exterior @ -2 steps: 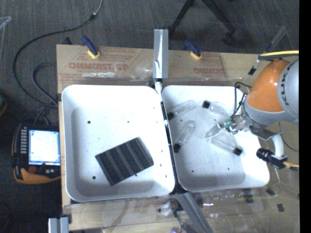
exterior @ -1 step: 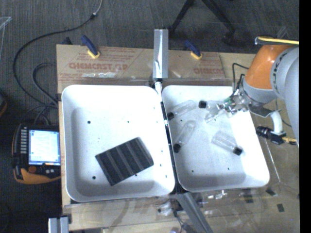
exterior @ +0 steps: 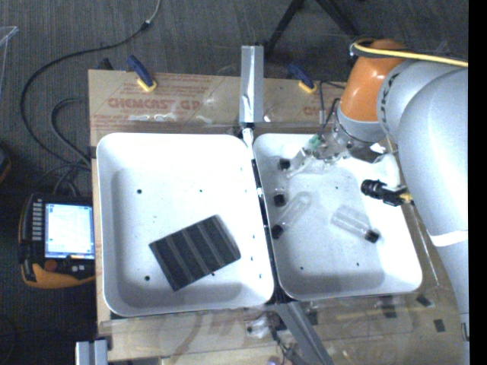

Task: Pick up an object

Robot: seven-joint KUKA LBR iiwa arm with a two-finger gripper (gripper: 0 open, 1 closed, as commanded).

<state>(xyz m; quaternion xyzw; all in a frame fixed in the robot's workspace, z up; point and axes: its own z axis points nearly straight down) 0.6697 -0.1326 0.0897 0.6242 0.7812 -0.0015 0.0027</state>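
a dark carpeted floor with cables, a chair base at the far side and a handheld screen (exterior: 68, 230) at the left surrounds the desk (exterior: 167, 105). nothing is seen lifted yet; the pick is judged not done. the claw (exterior: 323, 149) is low at the far edge of the right bin (exterior: 396, 280), and its state cannot be told. clear tubes (exterior: 351, 222) lie near it; a dark ribbed block (exterior: 195, 251) lies in the left bin (exterior: 122, 154).
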